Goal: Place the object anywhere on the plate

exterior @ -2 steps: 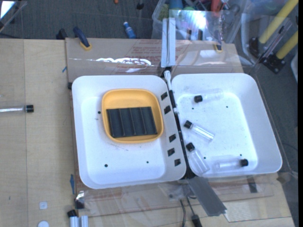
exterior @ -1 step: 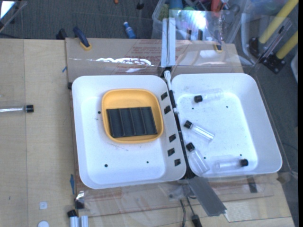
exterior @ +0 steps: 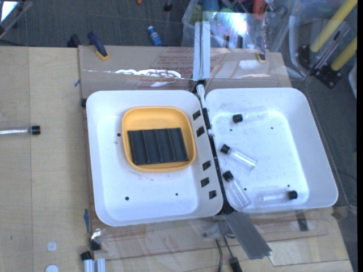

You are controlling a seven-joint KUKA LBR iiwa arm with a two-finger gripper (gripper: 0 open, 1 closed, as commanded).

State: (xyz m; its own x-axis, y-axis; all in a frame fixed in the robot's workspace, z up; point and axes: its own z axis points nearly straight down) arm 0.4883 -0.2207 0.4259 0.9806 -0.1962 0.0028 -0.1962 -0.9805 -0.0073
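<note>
We look down on the wooden bench point(exterior: 39, 208), which bears the two white bins touching along their inner edges. The left bin point(exterior: 108, 197) holds a yellow plate point(exterior: 131, 120), set a little towards its upper half and clear of the walls. The right bin point(exterior: 306, 152) has only small things in it.

On the plate lies a dark grey ribbed block point(exterior: 157, 146), flat and roughly square to the plate's sides. It covers most of the plate's floor and sits slightly towards the near rim. We take this block for the task's object, and it already rests wholly on the plate.

We cannot tell how the pincer stands, whether wide or narrow, nor where the block lies relative to it.

Behind the bins a clear plastic tub point(exterior: 244, 16) is packed with coloured odds and ends. A grey flat strip point(exterior: 247, 234) juts out from under the bins' near edge.

In the right bin lie four clear vials with black caps, all on their sides and apart from one another. One is near the far wall point(exterior: 249, 116), one near the middle point(exterior: 241, 158), one against the inner wall point(exterior: 235, 192) and one by the near right corner point(exterior: 275, 196). Another capped vial point(exterior: 17, 131) lies on the bench well left of the bins.
</note>
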